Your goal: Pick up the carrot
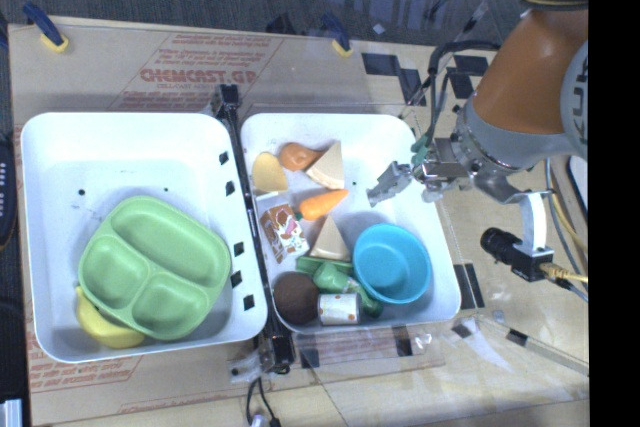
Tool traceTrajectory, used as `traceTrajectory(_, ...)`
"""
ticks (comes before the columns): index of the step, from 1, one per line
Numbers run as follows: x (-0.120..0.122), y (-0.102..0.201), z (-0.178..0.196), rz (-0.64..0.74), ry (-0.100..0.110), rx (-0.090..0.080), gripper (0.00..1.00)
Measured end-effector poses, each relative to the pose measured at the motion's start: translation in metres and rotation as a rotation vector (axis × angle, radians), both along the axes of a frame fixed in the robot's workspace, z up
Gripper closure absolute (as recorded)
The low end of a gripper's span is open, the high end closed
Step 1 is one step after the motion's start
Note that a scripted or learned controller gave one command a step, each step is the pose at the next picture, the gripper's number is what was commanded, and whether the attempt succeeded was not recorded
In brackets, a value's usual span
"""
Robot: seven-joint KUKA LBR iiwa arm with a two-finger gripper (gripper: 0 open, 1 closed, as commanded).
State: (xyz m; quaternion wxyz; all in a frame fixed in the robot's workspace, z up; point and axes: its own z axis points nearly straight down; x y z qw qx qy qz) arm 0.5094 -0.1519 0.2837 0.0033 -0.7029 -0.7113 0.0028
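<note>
One carrot [322, 205] lies in my right bin [440, 260]; the gripper [388, 183] hovers beside it, open, holding nothing.

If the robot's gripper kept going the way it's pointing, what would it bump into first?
Probably the orange carrot. The grey two-finger gripper points leftward across the right-hand white bin, with bare floor between it and the carrot. Its height is hard to judge, so it might pass above.
</note>
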Motion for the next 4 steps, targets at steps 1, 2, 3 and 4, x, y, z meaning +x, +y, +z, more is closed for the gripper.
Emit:
traceTrajectory(1, 0.047, 0.011, -0.084, 0.165, 0.005, 0.003, 0.0)
traceTrajectory(2, 0.084, 0.024, -0.188, 0.196, -0.015, -0.009, 0.0)
traceTrajectory(3, 0.084, 0.024, -0.178, 0.204, -0.008, -0.009, 1.0)
traceTrajectory(4, 0.07, 0.09, -0.088, 0.197, -0.008, -0.002, 1.0)
